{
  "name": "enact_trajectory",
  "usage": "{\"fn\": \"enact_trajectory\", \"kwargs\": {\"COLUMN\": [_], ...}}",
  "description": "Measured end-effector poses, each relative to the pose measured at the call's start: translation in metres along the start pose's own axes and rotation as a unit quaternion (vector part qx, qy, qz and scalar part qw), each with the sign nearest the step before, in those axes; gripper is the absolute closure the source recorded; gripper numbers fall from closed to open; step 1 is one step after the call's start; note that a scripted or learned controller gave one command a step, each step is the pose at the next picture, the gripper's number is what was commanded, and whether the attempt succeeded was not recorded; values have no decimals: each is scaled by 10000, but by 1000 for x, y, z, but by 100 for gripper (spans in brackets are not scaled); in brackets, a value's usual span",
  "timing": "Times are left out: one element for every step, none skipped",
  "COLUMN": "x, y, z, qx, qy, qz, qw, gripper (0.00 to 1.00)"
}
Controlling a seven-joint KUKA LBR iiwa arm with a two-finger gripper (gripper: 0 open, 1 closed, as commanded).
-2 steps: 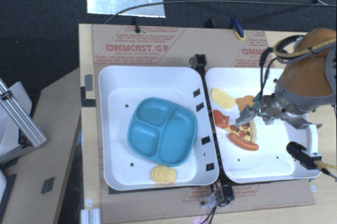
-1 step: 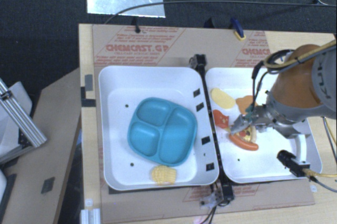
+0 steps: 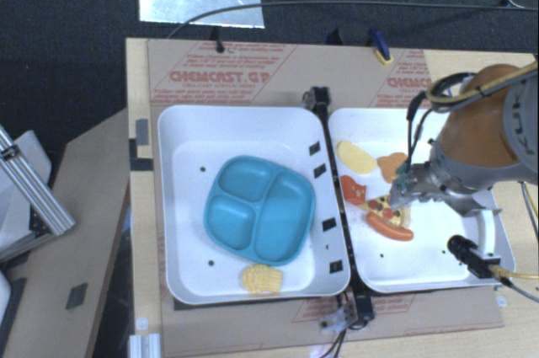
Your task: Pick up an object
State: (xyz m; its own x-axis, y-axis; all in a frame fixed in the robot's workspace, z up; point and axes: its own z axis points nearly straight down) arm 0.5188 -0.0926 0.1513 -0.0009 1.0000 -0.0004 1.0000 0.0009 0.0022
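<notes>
1. The toy hot dog [image 3: 390,226] seems the likeliest target: it lies in the right bin [image 3: 421,276], near that bin's middle, just beside a small slice-shaped toy with red dots [image 3: 389,205] and a red toy piece [image 3: 354,190].
2. Other candidates in the same bin are a pale yellow oval toy [image 3: 356,157] toward the far left corner and an orange toy [image 3: 392,165] just right of it.
3. The left bin [image 3: 189,141] carries a blue divided plate [image 3: 258,210] at its centre and a yellow corn-like toy [image 3: 261,278] at its near edge; both are well apart from the arm.
4. The arm reaches in from the right, and the gripper [image 3: 402,189] hangs low over the cluster of small toys, directly above or touching the slice-shaped piece and the hot dog.
5. The state of the jaws cannot be told from this slanted view, since the wrist body covers them; nothing is visibly clamped.
6. Judged from this, the step in hand is the descent or the closing on a toy, with no lift yet.
7. The next move calls for a firm closure on a single piece and then a straight rise; the toys are crowded, so a neighbour could be nudged or the grasp could slip off a rounded side.
</notes>
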Motion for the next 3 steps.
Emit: {"fn": "enact_trajectory", "kwargs": {"x": [-9,-9,42], "y": [7,8,6], "z": [-50,-71,-82], "qx": [-22,-11,-4], "qy": [-6,-2,9], "qz": [-11,-14,-43], "qw": [10000,10000,10000], "gripper": [100,100,100]}}
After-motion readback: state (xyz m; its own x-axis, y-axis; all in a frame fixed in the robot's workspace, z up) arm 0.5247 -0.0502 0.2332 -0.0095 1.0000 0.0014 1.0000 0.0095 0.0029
